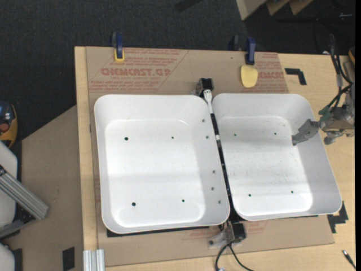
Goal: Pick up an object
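Nearest you, a black clip with a trailing cable [230,237] sits at the near edge of the brown board [146,72], at the seam between the two bins.

The only loose item you can see is a small yellow object [249,75]. It is pale yellow, rounded and wider at its far end; it is too small to tell its material or make. It lies on the board just beyond the far rim of the right bin [271,168], outside both bins. It is directly below a blue clamp [250,48] fixed on the board's far edge. Whether it touches that clamp cannot be told.

The gripper [304,132] comes in from the right. It is grey, tilted, and hangs over the right bin's right-hand wall, pointing toward the bin floor. Nothing is seen held in it, and you cannot tell whether it is open or closed. It is well apart from the yellow object.

The left bin [152,168] touches the right bin along the centre seam, where a black fitting [204,86] stands at the far end. A second blue clamp [117,40] holds the board's far left edge
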Action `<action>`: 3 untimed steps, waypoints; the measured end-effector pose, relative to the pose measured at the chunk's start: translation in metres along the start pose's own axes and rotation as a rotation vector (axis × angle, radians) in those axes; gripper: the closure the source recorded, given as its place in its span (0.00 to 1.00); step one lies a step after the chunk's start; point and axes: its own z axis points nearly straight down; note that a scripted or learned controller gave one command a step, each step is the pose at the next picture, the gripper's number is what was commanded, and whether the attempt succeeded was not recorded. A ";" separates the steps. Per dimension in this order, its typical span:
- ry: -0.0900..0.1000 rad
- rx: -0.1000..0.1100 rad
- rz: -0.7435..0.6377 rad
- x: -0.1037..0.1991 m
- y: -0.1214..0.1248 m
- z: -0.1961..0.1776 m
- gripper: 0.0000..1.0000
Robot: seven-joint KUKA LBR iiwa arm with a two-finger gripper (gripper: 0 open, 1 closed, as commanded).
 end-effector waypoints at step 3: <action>0.001 -0.021 -0.007 0.174 0.011 -0.190 1.00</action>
